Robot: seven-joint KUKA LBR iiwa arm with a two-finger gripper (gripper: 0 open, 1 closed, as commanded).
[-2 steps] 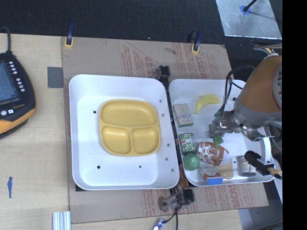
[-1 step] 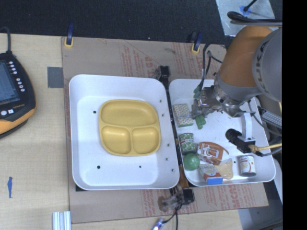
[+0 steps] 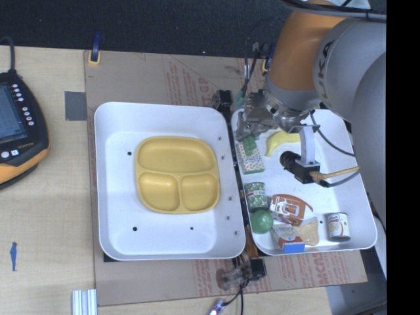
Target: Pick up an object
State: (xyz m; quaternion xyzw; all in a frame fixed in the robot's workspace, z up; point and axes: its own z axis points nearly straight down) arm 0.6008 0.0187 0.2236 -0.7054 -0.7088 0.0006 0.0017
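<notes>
The grey arm [image 3: 348, 51] fills the upper right of the frame, its jaws [image 3: 252, 125] low over the right bin [image 3: 357, 176]. I cannot tell their spread. A green-patterned packet [image 3: 250, 156] lies just below them, long axis running up-frame.

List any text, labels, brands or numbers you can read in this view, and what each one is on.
Nothing reads cleanly.
Cardboard sheet under the bins: faint red print, too washed out to read.
Green packet: printed pattern, too small.
Green can: label blurred.
Small can: orange mark, illegible.
Red-and-white package: graphics but no legible words.
Teach pendant: screen and buttons too blurred.
</notes>
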